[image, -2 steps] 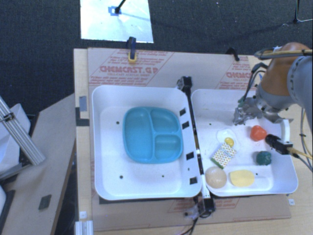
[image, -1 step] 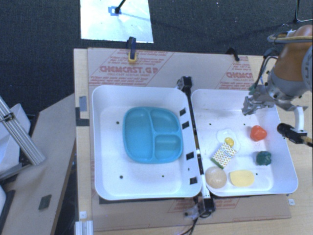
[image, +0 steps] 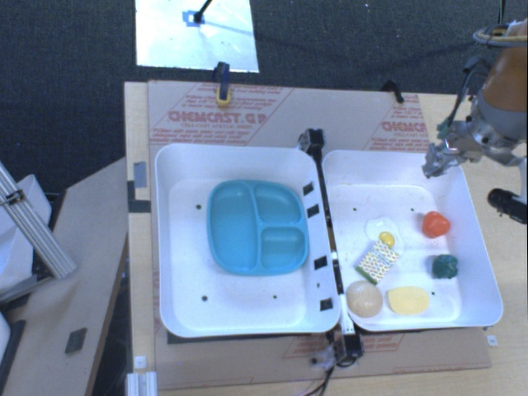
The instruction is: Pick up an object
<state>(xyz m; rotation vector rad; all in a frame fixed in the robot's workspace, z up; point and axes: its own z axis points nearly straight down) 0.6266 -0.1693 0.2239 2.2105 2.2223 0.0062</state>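
A blue plate in a white bin; orange-red ball, dark green lump, yellow-and-white checked block.

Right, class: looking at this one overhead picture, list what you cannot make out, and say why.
1. Gripper, camera view: too small and blurred to tell its state.
2. Arm: cut off by the right edge.
3. Patterned packet: print too small to read.
4. Dark green object: too small to identify.

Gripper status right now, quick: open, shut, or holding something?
Gripper: cannot be told; it hangs over the right bin's far corner, with nothing seen in it.
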